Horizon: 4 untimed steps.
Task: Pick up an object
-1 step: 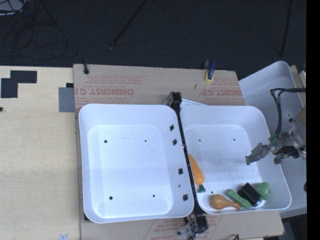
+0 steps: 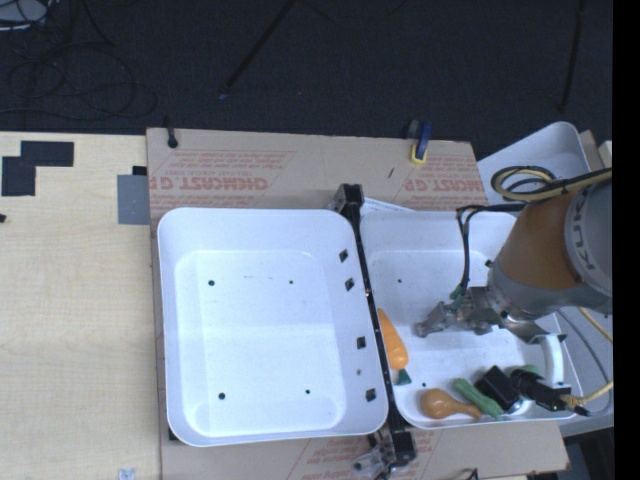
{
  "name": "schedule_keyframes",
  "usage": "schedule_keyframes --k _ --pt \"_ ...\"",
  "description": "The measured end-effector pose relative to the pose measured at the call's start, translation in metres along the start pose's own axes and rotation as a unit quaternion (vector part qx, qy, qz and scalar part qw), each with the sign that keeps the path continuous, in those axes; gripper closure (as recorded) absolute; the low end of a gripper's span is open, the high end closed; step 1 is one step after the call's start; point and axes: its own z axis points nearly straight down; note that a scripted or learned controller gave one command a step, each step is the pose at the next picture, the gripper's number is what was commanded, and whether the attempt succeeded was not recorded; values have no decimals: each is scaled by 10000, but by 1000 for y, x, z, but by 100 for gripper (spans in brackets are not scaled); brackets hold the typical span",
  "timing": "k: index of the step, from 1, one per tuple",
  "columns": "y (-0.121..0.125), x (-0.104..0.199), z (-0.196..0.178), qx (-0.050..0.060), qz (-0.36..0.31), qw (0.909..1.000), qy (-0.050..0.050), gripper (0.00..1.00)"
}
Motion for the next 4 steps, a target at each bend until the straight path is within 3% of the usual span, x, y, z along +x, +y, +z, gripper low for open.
schedule_keyframes --k 1,2,3,4 --pt "78 44 -8 -24 -15 10000 1 0" --pt "111 67 -7 -8 3 10000 -1 0" --pt "110 66 -17 14 -8 10000 -3 100" --pt "111 136 -113 -32 -14 10000 7 100"
